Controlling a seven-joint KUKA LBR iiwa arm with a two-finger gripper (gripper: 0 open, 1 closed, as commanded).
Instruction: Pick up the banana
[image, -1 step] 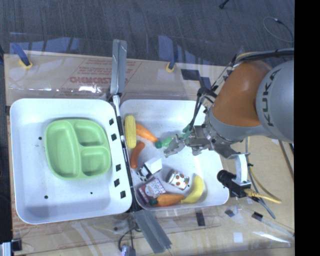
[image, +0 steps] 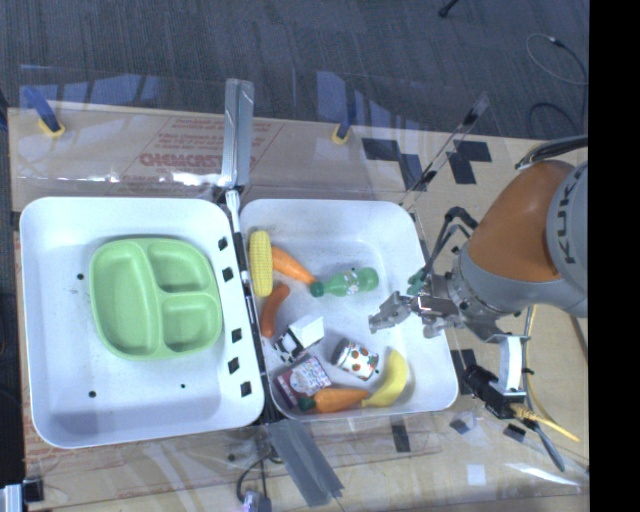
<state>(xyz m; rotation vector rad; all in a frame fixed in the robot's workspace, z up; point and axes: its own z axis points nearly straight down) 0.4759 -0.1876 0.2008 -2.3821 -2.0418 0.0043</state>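
The banana (image: 392, 380) lies untouched in the right bin's (image: 330, 212) near corner, beside a small can (image: 356, 360). The claw (image: 385, 317) hovers just above it, spread, holding nothing; the grasp remains.

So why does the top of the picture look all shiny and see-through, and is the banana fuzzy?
In the camera view, clear plastic sheeting behind the bins catches light, giving pale, streaky glare. The banana in the right bin looks a bit soft but easy to make out. The gripper is slightly blurred. The green plate in the left bin is evenly lit.
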